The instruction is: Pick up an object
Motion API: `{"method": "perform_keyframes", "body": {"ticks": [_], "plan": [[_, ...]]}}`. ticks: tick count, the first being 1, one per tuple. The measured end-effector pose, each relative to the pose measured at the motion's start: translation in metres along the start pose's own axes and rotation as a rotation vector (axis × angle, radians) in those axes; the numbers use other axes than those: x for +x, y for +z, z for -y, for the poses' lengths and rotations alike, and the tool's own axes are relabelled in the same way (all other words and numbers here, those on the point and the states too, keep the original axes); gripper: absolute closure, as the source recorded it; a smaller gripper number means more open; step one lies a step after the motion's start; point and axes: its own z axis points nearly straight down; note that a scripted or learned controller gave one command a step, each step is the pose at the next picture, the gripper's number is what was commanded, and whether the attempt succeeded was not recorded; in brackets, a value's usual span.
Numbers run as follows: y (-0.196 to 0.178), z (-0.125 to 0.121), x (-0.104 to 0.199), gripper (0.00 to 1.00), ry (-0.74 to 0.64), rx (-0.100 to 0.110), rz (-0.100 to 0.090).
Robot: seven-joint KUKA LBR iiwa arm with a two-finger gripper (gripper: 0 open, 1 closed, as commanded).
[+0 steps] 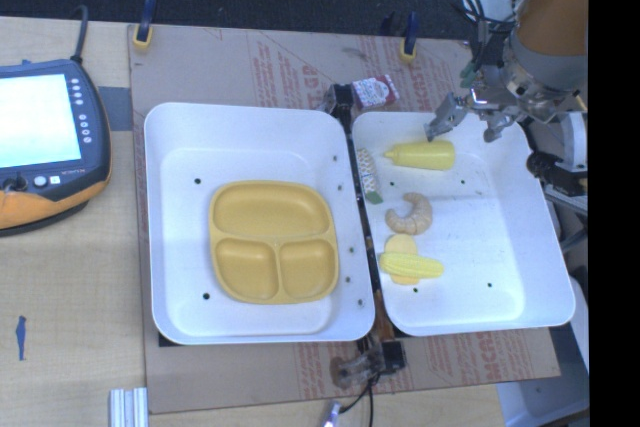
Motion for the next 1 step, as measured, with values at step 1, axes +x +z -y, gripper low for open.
{"method": "perform_keyframes", "body": {"ticks": [1], "plan": [[0.074,0.063,-0.001,0.0,0.001,0.002,0.001]]}}
